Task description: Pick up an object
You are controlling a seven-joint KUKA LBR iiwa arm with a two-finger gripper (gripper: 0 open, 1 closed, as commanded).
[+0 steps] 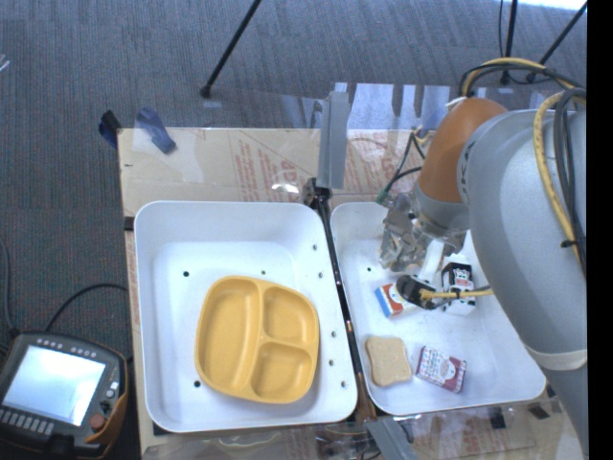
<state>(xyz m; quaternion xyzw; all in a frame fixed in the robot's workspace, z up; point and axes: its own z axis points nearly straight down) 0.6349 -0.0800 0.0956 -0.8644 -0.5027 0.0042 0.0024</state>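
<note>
The grey two-finger gripper [399,249], its state impossible to tell, hung over the right white bin [508,372] beside a small blue-and-white carton [388,300].

Bright, even light from above washes the two white bins [153,257] almost to glare, with a hot strip along the top edge. The yellow divided tray [257,338] casts a soft, faint shadow. The picture is slightly soft; small labels are perhaps unreadable.

A teach pendant [59,388] with a lit screen lies left of the bench [230,166]. Tripod legs [235,38] stand behind the bench
</note>
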